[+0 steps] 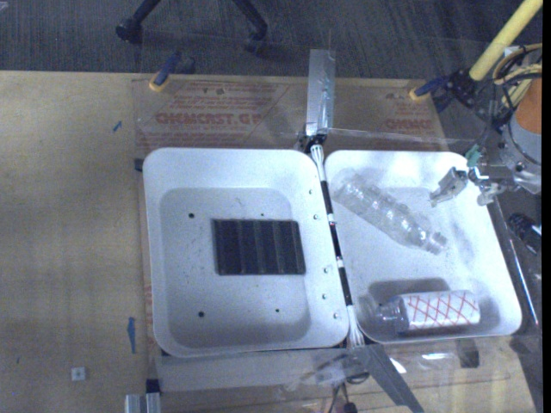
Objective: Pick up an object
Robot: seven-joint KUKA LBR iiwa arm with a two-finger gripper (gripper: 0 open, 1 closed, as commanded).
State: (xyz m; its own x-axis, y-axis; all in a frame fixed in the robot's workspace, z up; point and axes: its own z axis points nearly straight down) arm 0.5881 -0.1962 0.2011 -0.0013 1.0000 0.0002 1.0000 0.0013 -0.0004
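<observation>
A clear, crumpled plastic bottle [389, 216] lies slantwise in the middle of the right bin [508, 304]. A second bottle with a red-and-white checked label [433, 310] lies on its side along that bin's near wall. In the left bin [172, 188] a dark ribbed rectangular block [258, 247] lies flat at the centre. My gripper [466, 186] hangs over the right bin's far right corner, above and to the right of the clear bottle. It is open, with nothing between its fingers [446, 185].
The grey arm and its cables crowd the right edge by a yellow pole [510, 29]. A transparent sheet with clamps [162, 77] lies behind the bins. A metal bracket [319, 93] stands at the far seam between them.
</observation>
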